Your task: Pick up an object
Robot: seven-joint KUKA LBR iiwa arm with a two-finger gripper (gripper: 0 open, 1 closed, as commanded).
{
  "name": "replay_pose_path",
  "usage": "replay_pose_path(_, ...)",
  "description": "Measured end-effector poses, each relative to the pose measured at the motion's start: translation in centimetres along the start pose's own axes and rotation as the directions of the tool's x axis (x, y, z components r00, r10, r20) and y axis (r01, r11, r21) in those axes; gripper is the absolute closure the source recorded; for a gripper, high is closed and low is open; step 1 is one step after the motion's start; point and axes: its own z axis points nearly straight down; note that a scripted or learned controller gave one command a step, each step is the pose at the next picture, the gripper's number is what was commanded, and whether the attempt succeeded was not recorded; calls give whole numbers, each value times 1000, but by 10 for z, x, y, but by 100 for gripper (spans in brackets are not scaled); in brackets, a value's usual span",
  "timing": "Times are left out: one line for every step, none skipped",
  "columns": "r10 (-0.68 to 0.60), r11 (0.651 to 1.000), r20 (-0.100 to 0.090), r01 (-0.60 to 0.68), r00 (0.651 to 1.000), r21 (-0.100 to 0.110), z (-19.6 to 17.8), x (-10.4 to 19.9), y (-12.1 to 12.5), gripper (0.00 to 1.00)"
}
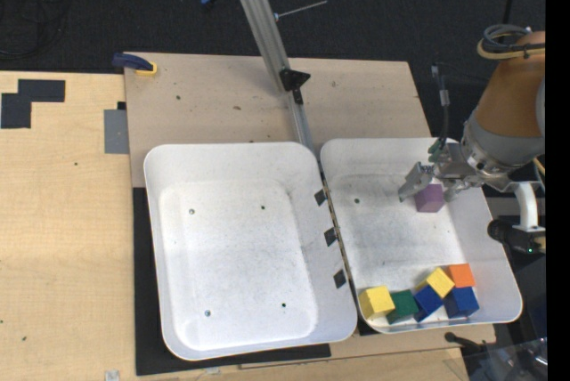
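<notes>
Camera view shows a small purple block (430, 198) in the right bin (392, 166), toward its far right part and well apart from the other blocks. It sits right at the tips of the hand (431, 184), which reaches in from the right with the grey arm (503, 117) behind it. The block lies just below and between the two grey fingers (415, 182) as seen from this slant; one finger juts out to the left of it, the other sits close on its right. The fingers look spread somewhat wider than the block, but whether they press on its sides I cannot tell, since the hand's own body hides the contact, so I would not call the block held. The block looks roughly cube-shaped, with no clear long axis, so the way the fingers are turned should matter little. My judgement is that the coming move hinges on the hand being centred over the block and low enough before closing.

Further out, at the near edge of the same bin, a cluster of blocks lies packed together: a yellow block (377, 299), a green block (403, 306), blue blocks (461, 302), and an orange block (460, 273). The left bin (178, 166) lies beside it on the tabletop (214, 94).
</notes>
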Motion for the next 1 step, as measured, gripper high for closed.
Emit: replay_pose_path(1,1000,0,-1,1000,1,53,-9,1,0)
